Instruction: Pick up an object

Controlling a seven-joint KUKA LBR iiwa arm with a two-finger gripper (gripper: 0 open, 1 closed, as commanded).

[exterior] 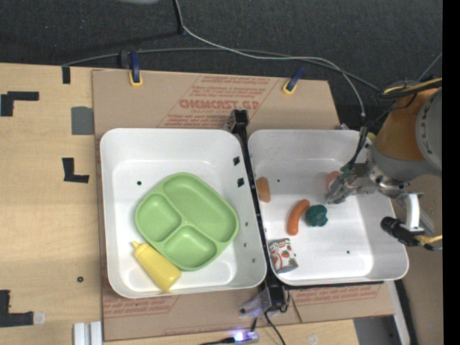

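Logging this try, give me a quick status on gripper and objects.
Gripper low in right bin, beside teal object. Orange carrot alongside, loose. Nothing seen held.

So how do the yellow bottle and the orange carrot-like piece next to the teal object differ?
The yellow bottle lies in the left bin, touching the green divided plate; the orange piece lies in the right bin, beside the teal object. The bottle is clearly larger and yellow, the piece smaller and orange. The piece is nearer the claw. Both lie on their sides.
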